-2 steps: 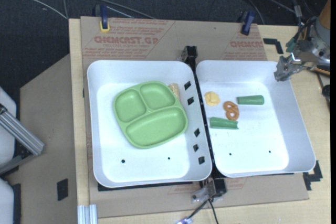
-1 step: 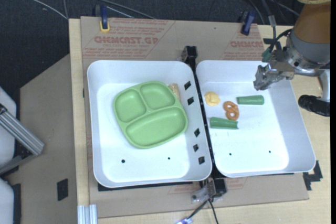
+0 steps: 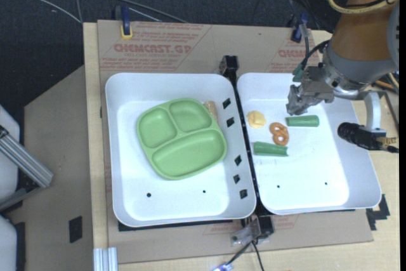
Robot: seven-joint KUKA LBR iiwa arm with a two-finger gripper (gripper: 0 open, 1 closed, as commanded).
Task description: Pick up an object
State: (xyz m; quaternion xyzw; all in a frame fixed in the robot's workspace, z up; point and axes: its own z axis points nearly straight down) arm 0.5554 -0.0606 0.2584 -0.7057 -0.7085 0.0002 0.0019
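A: Near side first?
B: Left shallow white plastic bin [image 3: 127, 200] holds a light green three-compartment plastic plate [image 3: 182, 138], w/ a small tan item [image 3: 210, 108] touching its far rim.
A: Right bin?
B: Right shallow white plastic bin [image 3: 317, 190]: dark green pod-shaped toy [image 3: 271, 148] nearest, then orange-brown pretzel-shaped toy [image 3: 279, 132], small yellow rounded toy [image 3: 255, 118], and a green cylindrical toy [image 3: 302, 121].
A: Gripper?
B: Grey two-finger gripper [image 3: 295, 106] sits just above the cylinder's left end, nothing seen in it; can't tell whether it's clenched or released.
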